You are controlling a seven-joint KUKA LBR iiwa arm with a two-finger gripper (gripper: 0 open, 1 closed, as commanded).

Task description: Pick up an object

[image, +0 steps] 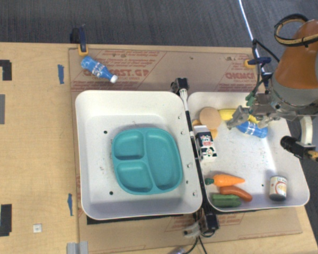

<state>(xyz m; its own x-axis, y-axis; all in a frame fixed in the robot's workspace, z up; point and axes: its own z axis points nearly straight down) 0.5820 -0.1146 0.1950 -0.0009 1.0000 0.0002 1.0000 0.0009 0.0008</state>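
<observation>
Objects crowd the right bin (pixel 294 165): a tan egg-like piece (pixel 210 117) and a yellow item (pixel 227 113) near its upper edge, a small milk carton (pixel 205 144) against its left wall, a carrot (pixel 228 180), a sausage (pixel 238 193) and a green vegetable (pixel 225 199) low in the frame, and a small can (pixel 277 187) at lower right. The bin's middle floor lies bare. The gripper (pixel 247 118) hangs at upper right over a blue packet (pixel 253 128); whether its jaws are apart or clamped cannot be told. The left bin (pixel 90 142) holds a teal divided tray (pixel 147 160), and a blue bottle (pixel 97 69) lies outside, upper left.
</observation>
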